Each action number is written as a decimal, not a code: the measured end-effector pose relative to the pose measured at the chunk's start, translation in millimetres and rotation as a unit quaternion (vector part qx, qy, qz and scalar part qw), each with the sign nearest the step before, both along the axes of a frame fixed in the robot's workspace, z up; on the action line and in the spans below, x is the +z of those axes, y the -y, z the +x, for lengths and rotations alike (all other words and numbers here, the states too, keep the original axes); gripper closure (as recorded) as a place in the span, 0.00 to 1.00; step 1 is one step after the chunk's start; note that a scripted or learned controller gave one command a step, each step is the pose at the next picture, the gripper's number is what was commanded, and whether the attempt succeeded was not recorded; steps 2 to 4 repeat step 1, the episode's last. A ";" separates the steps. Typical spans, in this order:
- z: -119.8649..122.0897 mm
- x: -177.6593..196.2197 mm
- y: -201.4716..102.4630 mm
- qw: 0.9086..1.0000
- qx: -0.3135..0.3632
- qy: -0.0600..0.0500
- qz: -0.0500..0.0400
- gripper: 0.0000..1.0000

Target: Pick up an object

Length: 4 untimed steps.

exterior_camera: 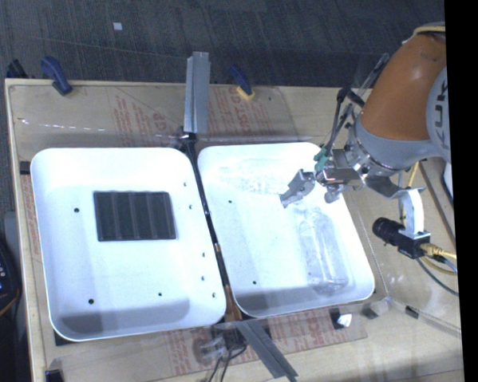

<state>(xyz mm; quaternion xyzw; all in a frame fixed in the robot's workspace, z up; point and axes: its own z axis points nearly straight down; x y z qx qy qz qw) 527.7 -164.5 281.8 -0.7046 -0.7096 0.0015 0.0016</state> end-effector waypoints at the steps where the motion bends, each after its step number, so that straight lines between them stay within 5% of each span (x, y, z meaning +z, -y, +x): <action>1: -6.4 20.1 38.2 0.987 -0.163 0.001 -0.001 0.00; 4: -6.4 20.1 38.2 0.987 -0.163 0.001 -0.001 0.00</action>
